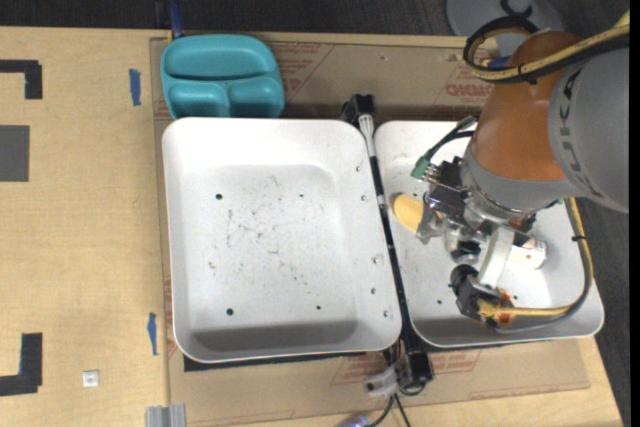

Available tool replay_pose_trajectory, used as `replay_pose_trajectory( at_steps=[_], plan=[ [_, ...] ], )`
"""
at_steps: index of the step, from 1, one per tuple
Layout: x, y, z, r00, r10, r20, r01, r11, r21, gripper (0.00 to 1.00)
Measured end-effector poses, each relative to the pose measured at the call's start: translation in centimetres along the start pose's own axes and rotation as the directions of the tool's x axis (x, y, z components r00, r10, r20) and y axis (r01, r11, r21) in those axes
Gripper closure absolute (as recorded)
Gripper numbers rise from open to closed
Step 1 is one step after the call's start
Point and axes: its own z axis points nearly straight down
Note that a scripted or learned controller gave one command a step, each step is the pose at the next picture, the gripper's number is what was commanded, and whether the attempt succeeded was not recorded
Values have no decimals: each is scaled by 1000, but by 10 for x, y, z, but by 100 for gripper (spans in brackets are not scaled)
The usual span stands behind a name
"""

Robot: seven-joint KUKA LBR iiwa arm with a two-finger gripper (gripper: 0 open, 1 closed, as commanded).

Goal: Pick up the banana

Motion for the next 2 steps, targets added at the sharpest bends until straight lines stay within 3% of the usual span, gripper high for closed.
replay_pose_trajectory(
  at_steps=[1, 2],
  plan=[
    [30, -22, 49, 986, -165, 0, 165, 986, 4, 100],
    [63, -16, 95, 975, -221, -6, 221, 975, -12, 100]
  ],
)
